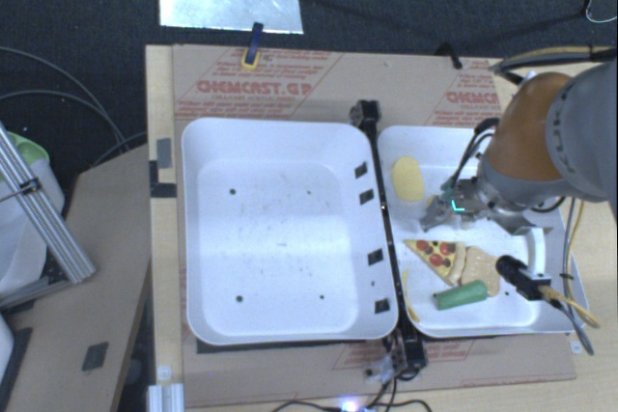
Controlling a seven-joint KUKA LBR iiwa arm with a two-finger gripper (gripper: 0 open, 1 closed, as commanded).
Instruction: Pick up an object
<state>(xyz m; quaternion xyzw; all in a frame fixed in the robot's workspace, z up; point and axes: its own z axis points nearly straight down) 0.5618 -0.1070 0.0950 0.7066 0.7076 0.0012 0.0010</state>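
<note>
The claw is hanging low inside the right bin, and how far it is parted cannot be told from this angle; nothing is showing in its grip. Just below it a pizza slice is lying flat, with a green cylinder beside its lower edge. A yellow oval piece is sitting near the divider, up-left of the claw. The left bin is sitting alongside on the desk.
</note>
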